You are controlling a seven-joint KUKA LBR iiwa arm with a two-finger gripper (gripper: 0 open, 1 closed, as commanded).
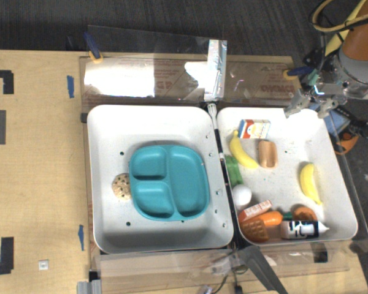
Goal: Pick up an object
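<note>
Objects for picking lie in the right bin (340, 182), below and to the left of the gripper (306, 101), which hangs over that bin's far right corner — whether it is open or closed cannot be told from this slant, and nothing shows in its grasp. Nearest it, down and to the left, is a small white and orange carton (254, 129), with a yellow banana (241, 151) and a tan sausage-shaped piece (267, 154) just beneath the carton. A second banana (310, 182) lies almost straight below the gripper, well apart from it. Farther off, along the bin's near edge, sit a white egg (241, 195), an orange carrot (262, 223) and a dark bottle with a white label (302, 228) — crowded together. A green piece (233, 170) rests against the bin's left wall. Far to the gripper's left, the left bin (104, 133) holds a teal divided plate (170, 180) with a cookie (121, 186) touching its left edge.
</note>
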